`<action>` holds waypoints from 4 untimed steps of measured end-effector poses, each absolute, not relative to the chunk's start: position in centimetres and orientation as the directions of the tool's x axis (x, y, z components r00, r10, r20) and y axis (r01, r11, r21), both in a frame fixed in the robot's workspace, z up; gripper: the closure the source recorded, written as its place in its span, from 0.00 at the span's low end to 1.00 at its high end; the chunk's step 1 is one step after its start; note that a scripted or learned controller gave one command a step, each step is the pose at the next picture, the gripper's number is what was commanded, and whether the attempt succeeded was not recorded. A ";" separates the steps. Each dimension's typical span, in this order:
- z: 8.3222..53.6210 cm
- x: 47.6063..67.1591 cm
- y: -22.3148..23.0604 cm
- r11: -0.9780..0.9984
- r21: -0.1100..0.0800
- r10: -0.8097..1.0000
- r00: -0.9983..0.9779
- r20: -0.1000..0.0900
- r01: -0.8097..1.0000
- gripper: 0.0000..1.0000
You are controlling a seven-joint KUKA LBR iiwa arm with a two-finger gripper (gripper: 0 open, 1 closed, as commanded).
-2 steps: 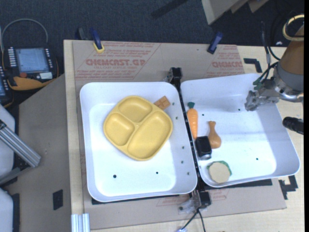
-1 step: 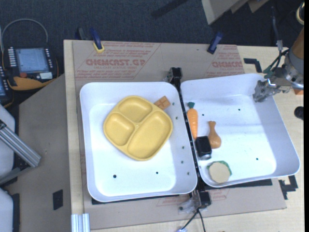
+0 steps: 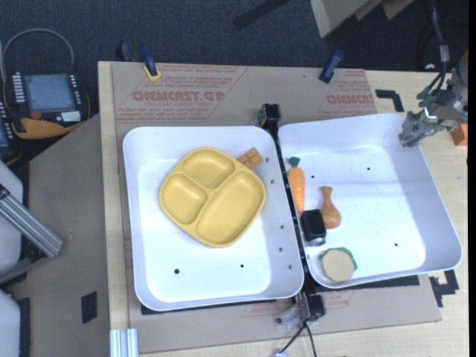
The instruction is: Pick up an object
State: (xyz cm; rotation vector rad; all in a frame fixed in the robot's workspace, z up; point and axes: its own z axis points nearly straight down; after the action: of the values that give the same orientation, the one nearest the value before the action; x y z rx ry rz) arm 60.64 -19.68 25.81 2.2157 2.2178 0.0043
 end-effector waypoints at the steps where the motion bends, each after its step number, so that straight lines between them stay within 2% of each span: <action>1: 25.5 59.8 -13.9 0.006 -0.001 1.000 -0.006 0.003 1.000 1.00; 2: 25.7 59.5 -8.0 0.007 -0.001 1.000 -0.007 0.003 1.000 1.00; 3: 24.5 60.7 -2.3 0.007 -0.002 1.000 -0.007 0.003 1.000 1.00; 4: 22.9 61.1 2.6 0.006 -0.004 1.000 -0.006 0.002 1.000 1.00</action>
State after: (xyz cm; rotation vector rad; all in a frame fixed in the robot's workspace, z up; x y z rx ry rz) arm 61.05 2.65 22.86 2.2180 2.2309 -0.0019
